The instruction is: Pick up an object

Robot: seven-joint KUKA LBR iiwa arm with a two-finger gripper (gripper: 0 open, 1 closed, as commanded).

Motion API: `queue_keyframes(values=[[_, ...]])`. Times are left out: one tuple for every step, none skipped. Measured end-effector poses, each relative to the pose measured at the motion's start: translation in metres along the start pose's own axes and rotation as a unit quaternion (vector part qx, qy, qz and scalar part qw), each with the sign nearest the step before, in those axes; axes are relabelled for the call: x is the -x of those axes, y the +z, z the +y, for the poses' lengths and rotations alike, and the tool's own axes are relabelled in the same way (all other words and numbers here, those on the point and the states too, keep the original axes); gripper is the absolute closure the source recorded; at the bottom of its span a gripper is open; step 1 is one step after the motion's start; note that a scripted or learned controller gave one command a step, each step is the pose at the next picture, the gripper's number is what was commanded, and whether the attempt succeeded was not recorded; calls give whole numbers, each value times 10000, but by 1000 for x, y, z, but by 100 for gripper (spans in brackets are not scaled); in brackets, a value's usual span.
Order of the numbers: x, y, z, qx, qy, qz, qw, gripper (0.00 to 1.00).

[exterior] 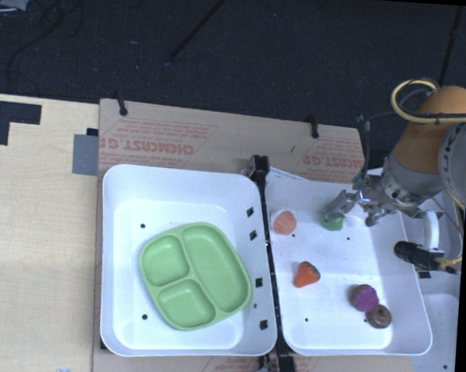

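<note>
hand (345,204) open just above green object (332,222), pink piece (285,222) and orange piece (306,274) nearby

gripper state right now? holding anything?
Gripper: cannot be told; it is right at the small green object in the right white bin, with no grasp visible.

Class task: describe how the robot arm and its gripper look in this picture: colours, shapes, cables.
The arm is grey with a rounded orange band, and a yellow cable loops above it. The gripper is grey metal with thin prongs and small teal-green spots.
</note>
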State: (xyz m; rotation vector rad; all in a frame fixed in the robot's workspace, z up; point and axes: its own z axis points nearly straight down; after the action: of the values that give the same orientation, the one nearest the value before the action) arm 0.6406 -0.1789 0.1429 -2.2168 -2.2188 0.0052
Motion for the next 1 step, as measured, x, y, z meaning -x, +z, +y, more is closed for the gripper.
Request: queue_keyframes(values=[[-2,54,-1,-3,-5,1,10000,0]])
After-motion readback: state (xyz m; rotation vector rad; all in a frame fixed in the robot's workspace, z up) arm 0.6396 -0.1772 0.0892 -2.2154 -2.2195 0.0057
